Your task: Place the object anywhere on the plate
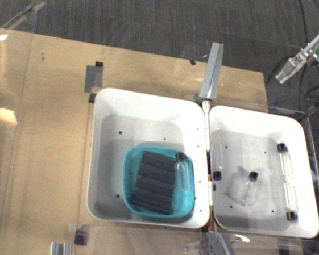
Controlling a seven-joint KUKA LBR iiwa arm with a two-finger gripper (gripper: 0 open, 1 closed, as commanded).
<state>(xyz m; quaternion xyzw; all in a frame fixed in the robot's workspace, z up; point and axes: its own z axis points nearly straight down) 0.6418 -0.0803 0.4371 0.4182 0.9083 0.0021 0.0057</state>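
no text, label or number can be read anywhere.

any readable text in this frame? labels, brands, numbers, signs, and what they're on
None readable.
Clear bottles: the one on the teal plate beside the dark ridged block, bottle, has no legible label; the same goes for those in the right bin.
Gripper: green and white marks near it, too small and blurred to read.
Bins and bench: no print visible.

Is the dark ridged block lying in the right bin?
No, the dark ridged block lies on the teal plate in the left bin, beside a clear bottle.
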